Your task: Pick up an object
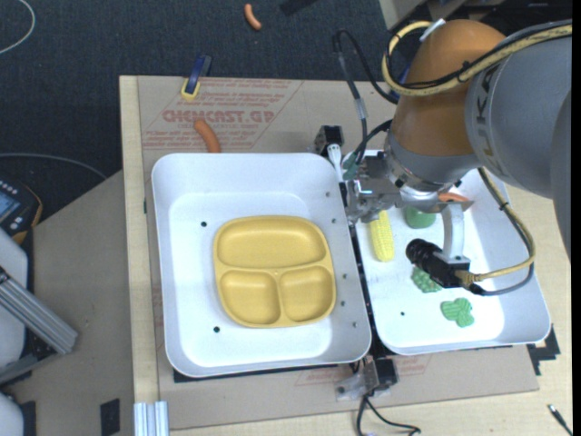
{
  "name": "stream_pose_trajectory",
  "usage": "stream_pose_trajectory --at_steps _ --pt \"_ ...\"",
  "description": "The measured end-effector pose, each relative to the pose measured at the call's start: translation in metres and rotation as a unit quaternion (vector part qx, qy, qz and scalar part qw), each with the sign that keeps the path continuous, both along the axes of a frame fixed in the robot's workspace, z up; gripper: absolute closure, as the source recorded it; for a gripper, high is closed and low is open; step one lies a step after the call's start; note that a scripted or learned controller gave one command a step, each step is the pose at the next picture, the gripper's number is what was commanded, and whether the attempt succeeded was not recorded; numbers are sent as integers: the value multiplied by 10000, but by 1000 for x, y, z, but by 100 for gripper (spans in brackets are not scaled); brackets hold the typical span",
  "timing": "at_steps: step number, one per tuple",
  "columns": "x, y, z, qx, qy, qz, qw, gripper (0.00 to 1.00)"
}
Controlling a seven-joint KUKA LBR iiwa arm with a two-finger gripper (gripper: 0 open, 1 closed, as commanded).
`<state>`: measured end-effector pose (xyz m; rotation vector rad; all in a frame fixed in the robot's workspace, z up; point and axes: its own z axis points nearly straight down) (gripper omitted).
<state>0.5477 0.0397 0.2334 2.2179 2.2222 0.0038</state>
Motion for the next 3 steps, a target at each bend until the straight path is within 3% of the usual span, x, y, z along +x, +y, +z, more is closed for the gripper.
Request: stream_pose_trajectory --at_steps 3 --pt "3 0 0 -3 8 -4 10000 100"
